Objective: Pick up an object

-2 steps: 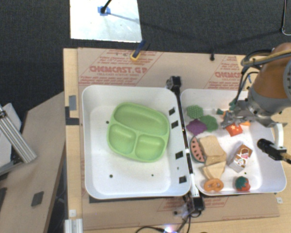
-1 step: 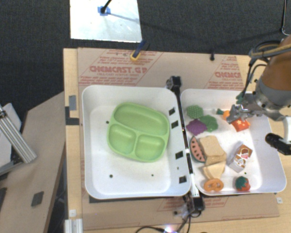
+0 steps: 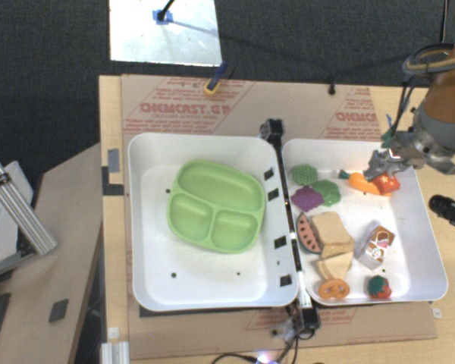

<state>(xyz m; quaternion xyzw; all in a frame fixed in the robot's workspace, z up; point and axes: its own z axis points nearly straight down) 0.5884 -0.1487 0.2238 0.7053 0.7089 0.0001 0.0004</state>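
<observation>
The right bin (image 3: 425,233) holds several toy foods. An orange carrot (image 3: 359,181) and a red piece (image 3: 389,185) lie near its back right. My gripper (image 3: 381,168) hangs directly over these two, low and close to them; whether it touches either I cannot tell. Further left are a green bumpy piece (image 3: 304,174), purple grapes (image 3: 307,198) and a green leafy piece (image 3: 328,192). Toward the front lie a watermelon slice (image 3: 309,234), bread slices (image 3: 333,230), a small carton (image 3: 376,245), an orange round slice (image 3: 334,288) and a red strawberry (image 3: 378,287).
The left bin (image 3: 148,203) holds a green divided plate (image 3: 214,205). A black-clipped divider (image 3: 282,203) runs between the bins. The arm's grey body and orange band (image 3: 447,105) fill the upper right. Cardboard lies under both bins.
</observation>
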